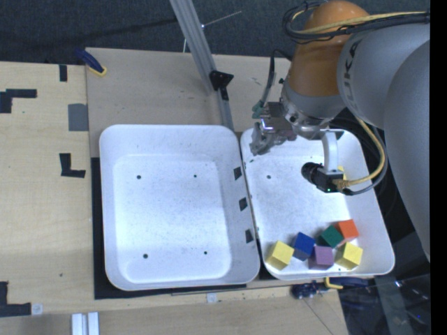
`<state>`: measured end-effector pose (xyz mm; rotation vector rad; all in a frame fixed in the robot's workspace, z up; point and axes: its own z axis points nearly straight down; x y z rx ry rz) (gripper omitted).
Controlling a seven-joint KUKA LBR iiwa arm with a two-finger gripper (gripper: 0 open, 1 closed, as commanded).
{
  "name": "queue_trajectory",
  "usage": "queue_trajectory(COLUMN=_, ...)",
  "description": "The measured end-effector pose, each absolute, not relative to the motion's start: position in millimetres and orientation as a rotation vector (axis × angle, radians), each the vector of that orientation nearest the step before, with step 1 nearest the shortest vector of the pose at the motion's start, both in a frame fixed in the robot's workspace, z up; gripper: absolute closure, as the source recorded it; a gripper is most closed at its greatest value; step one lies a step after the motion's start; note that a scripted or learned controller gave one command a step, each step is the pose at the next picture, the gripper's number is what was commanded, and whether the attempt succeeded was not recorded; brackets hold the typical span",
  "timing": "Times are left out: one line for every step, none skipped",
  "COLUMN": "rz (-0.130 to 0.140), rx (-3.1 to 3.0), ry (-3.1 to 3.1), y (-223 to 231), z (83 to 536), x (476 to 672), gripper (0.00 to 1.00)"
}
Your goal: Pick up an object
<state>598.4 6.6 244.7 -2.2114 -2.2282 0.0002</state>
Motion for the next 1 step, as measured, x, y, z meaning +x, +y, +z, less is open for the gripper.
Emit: queue_trajectory(rz=0.001, rx=-2.212, ry=-2.229, y=67.5, z=234.5, x=607.3, gripper=1.00)
